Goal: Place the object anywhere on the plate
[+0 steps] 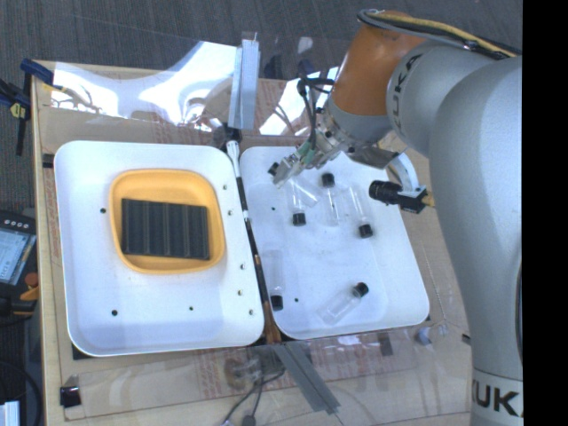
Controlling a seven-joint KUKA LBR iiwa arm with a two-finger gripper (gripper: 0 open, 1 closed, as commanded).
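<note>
The grey arm (pixel 461 149) with its orange band (pixel 377 69) reaches in from 3 o'clock, and its tool (pixel 297 162) hangs over the right bin (pixel 390 300) near that bin's 11 o'clock corner. Whether the tool is open or closed cannot be told from this angle, and nothing visible sits in it.

Several small clear vials with black caps lie scattered in the right bin: one vial (pixel 297 207) just below the tool, more toward the bin's middle and 2 o'clock side, and another vial (pixel 344 302) near 5 o'clock.

The yellow plate (pixel 164 189), with a dark ribbed centre, rests in the left bin (pixel 89 309), well apart from the vials.
</note>
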